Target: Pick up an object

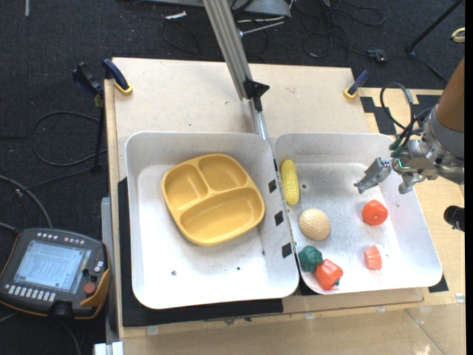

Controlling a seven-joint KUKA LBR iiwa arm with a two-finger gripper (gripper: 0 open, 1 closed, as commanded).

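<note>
Teach pendant [52, 272]: lay on the floor off the bench's left corner, screen lit.
Left bin [148, 198]: held one thing, a yellow divided plate [214, 198], lying flat near the bin's middle.
Divider: the two bins met at a shared edge; the corn cob [290, 181] lay just beside it, lengthwise along the wall.
Right bin [414, 265]: held all the small candidates for the pick.
Beige ball [315, 224]: sat below the corn, near it but apart.
Green piece [310, 257] and red pepper [329, 274]: touching each other at the bin's near-left corner.
Red tomato [375, 213]: stood alone, just below the gripper and the likeliest target, in my judgement.
Small orange-red piece [372, 257]: lay below the tomato, apart from it.
Risk, rolling: the tomato and ball were round and, I judged, liable to squirt out of a two-finger pinch that came down off-centre.
Risk, crowding: the green piece and pepper lay tight against the corner wall; a finger could strike the wall or drag both.
Risk, corn: its place against the divider left little room for a finger on that side.
Gripper [390, 170]: hung over the right bin's upper right, above the tomato, fingers spread apart with nothing between them and touching no object.
Task status: no object lifted yet.
</note>
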